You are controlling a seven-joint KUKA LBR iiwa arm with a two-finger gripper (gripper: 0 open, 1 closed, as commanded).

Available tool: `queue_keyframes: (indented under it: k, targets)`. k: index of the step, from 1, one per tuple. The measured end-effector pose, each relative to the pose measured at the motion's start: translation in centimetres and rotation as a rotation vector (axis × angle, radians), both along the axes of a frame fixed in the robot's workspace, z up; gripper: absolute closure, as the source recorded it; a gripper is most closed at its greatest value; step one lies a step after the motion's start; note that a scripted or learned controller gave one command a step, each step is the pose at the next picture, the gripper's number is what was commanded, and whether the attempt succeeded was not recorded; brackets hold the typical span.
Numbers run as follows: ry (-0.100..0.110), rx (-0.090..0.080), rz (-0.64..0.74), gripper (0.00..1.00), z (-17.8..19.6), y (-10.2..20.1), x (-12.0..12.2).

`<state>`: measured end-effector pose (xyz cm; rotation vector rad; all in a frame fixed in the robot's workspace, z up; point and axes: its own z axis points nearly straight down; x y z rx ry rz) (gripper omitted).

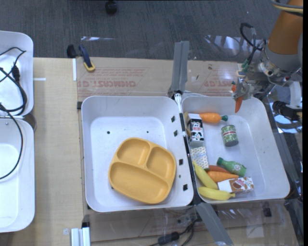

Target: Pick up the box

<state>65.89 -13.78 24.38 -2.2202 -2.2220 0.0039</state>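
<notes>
Dark grey carpet covers the floor along the far edge, where a small black caster stands. The counter is pale wood, with brown printed cardboard laid flat across its far part. Light is even and soft

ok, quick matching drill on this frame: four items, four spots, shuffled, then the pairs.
Items:
1. yellow plate
2. can
3. bananas
4. hand

Spots:
A. right bin, near front edge
B. over the right bin's far rim
C. left bin
D. middle of the right bin, below the carrot

Pairs: 1-C, 2-D, 3-A, 4-B
</notes>
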Motion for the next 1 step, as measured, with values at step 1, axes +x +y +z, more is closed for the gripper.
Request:
queue_keyframes:
  k: [1]
  targets:
    - [-0.003, 0.001, 0.874, 1.00, 1.26, 3.14, 0.07]
